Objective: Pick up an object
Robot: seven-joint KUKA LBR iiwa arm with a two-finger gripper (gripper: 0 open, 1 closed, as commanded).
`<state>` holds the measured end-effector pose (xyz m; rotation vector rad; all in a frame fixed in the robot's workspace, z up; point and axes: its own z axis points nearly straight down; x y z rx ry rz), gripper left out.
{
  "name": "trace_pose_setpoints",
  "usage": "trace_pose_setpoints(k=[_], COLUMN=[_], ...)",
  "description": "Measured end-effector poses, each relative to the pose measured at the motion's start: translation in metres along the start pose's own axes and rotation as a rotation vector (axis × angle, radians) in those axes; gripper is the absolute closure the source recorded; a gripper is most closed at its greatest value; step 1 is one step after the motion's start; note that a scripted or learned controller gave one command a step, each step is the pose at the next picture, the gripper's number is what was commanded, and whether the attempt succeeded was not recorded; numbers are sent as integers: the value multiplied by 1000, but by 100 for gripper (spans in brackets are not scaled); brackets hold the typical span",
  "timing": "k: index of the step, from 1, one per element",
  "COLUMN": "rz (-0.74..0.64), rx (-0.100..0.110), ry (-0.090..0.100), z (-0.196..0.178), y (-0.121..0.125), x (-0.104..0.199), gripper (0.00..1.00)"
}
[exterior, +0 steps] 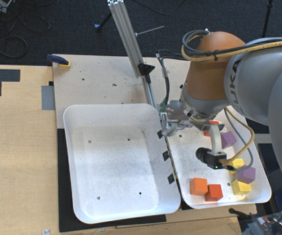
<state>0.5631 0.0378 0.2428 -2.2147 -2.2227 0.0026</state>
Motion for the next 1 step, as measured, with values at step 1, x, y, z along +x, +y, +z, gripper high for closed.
trace_pose_setpoints(k=[1], rz=[-1], rx=[3], ry=[0], z=[17], y=[-5], x=[51], gripper=[100])
